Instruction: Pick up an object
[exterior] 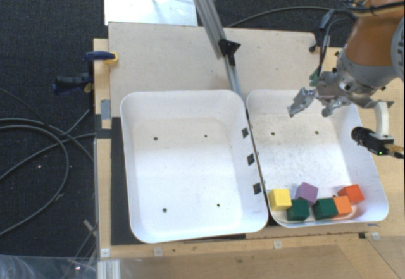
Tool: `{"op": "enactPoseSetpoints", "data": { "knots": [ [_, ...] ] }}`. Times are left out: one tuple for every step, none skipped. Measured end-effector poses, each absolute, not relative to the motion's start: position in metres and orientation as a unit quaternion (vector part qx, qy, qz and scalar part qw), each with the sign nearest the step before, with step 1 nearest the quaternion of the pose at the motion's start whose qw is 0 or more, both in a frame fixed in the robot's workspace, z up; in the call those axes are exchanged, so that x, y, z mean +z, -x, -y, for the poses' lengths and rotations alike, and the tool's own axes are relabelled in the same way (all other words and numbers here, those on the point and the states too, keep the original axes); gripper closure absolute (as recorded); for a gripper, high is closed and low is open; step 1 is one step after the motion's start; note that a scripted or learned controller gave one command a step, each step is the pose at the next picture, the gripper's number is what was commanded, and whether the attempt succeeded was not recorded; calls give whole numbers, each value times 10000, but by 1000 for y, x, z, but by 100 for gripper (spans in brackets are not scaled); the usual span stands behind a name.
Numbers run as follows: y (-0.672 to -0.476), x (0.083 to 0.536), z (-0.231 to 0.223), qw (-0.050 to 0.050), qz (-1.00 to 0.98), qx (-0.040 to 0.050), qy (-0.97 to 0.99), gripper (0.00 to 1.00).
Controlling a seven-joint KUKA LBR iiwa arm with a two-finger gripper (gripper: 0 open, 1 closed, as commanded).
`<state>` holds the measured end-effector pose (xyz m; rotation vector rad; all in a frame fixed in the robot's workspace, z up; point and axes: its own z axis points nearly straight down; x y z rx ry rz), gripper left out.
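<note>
1. Camera view: your gripper (pixel 314 105) hangs over the far edge of the right bin (pixel 297 145), jaws apart, nothing between them.
2. The blocks sit bunched along that bin's near edge: yellow block (pixel 280 198), purple block (pixel 307 192), two green blocks (pixel 298 210) (pixel 324 208), orange block (pixel 342 205), red-orange block (pixel 351 193) by the near right corner.
3. All are well apart from your gripper.
4. The left bin (pixel 183 164) lies just beside, rims touching.

Yellow block (pixel 280 198), purple block (pixel 307 192) (bins (pixel 190 107) white).
</note>
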<state>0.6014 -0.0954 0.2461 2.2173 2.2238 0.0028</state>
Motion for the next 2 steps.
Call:
{"op": "enactPoseSetpoints", "data": {
  "knots": [
    [-550, 300, 69, 11, -7097, 21, -7045, 0],
    [-533, 343, 198, 39, -7050, -1, -7092, 0]
  ]
}}
